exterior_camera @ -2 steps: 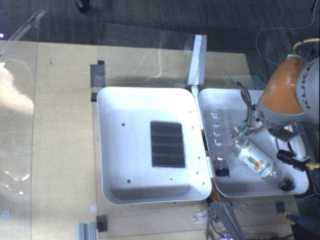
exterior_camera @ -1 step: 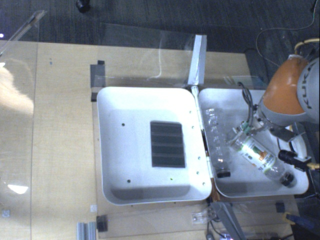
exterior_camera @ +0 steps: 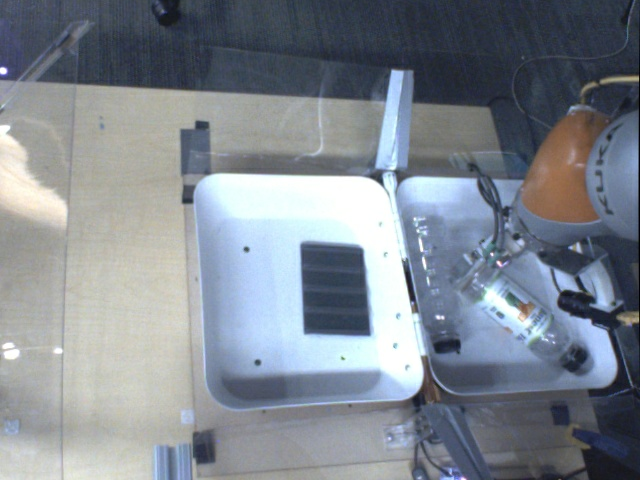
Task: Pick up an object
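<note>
Item one, gripper [exterior_camera: 487,258]: I see it low in the right bin [exterior_camera: 520,373], near that bin's middle, at the end of the grey arm [exterior_camera: 600,183] with its orange band [exterior_camera: 560,173] coming in from the right. Glare and clutter around the tip are too heavy for me to tell how it is set.

Item two, clear plastic bottle [exterior_camera: 520,313]: lying on its side in the right bin, just below and right of the gripper, running diagonally toward the lower right corner, dark cap [exterior_camera: 573,358] at the far end, a green and orange label on its body. Its upper end appears to be touching or right beside the gripper tip, though I cannot say which.

Item three, second clear bottle [exterior_camera: 432,278]: lying along the right bin's left wall, nearly upright in the view, dark cap [exterior_camera: 446,346] at the bottom.

Item four, left bin [exterior_camera: 230,208]: white, shallow, touching the right bin along a shared edge. It holds one dark ribbed rectangular object [exterior_camera: 335,288], flat near its centre.

Item five, bench [exterior_camera: 110,288]: pale wood, bearing both bins.
</note>
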Action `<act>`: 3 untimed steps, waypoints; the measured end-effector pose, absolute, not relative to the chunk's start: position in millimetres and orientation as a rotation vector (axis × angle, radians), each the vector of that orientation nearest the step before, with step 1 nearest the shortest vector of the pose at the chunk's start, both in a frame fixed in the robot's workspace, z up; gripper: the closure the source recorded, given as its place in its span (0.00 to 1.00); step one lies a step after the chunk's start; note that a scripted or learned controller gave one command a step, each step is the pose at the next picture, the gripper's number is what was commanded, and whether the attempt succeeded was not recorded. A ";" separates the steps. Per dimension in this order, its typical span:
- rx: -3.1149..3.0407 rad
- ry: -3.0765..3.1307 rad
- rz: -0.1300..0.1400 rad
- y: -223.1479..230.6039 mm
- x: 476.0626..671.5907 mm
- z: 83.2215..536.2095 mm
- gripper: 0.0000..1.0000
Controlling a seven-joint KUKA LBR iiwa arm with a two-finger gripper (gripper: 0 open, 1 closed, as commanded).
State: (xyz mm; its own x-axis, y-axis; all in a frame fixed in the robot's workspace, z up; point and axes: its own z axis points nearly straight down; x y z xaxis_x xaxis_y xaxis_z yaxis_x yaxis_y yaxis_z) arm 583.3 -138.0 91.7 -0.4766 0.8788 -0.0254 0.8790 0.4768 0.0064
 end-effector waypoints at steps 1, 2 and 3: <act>1.590 2.682 0.004 -131.8 585.9 103.0 1.00; 1.747 2.603 0.006 -114.2 576.0 136.1 1.00; 1.609 2.678 0.004 -100.1 594.6 129.2 1.00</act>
